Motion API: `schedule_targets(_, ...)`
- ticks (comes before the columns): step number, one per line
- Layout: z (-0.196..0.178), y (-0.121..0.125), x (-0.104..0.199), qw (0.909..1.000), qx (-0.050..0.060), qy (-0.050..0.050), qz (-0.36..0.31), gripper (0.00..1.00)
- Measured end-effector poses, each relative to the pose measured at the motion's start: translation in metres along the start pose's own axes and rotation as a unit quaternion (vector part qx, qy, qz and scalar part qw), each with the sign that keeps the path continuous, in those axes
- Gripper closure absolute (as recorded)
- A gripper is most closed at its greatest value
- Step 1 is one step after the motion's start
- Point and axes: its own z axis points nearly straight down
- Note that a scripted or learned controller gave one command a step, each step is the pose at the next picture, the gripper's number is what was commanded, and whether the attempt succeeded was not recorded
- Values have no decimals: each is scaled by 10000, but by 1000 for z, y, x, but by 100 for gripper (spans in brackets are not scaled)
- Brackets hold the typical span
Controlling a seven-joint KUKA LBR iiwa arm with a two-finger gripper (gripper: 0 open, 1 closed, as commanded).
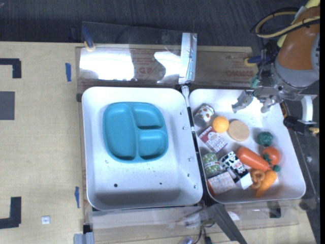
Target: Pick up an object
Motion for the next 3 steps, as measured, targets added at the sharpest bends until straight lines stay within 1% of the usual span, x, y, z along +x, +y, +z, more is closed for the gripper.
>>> schedule_targets(1, 54, -88, -32, 9975, 19, -1, 705, 0)
schedule_targets(2, 94, -63, -53, 9891, -13, 46, 1474, 0)
schedule_targets(3, 67, -64, -27, 9885, -18, 3, 1511, 0)
